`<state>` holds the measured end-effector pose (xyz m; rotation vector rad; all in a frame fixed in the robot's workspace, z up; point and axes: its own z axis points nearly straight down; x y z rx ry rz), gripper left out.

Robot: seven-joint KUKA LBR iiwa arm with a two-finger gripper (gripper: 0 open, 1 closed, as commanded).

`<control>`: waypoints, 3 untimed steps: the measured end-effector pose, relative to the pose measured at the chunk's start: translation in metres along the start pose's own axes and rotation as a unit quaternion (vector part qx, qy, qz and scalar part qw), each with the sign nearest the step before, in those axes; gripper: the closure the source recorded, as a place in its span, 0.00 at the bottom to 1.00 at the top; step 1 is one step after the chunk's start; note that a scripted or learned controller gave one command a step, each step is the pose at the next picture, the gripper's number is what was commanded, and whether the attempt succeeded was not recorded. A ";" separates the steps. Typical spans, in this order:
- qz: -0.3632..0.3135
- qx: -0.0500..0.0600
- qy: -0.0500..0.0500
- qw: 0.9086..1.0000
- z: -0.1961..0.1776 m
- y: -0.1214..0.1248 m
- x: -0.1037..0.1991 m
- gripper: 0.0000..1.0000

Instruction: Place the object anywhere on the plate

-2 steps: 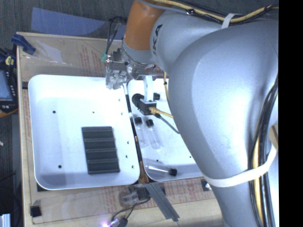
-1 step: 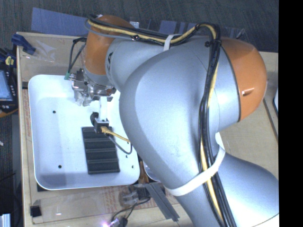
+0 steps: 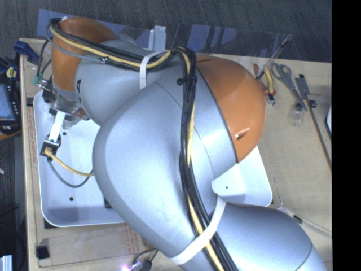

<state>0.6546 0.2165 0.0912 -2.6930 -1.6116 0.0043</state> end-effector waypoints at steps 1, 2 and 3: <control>0.020 0.001 0.000 1.000 -0.095 0.001 -0.076 1.00; 0.051 0.001 -0.001 0.999 -0.004 0.000 -0.012 1.00; -0.212 0.000 -0.001 0.977 -0.026 0.010 -0.063 1.00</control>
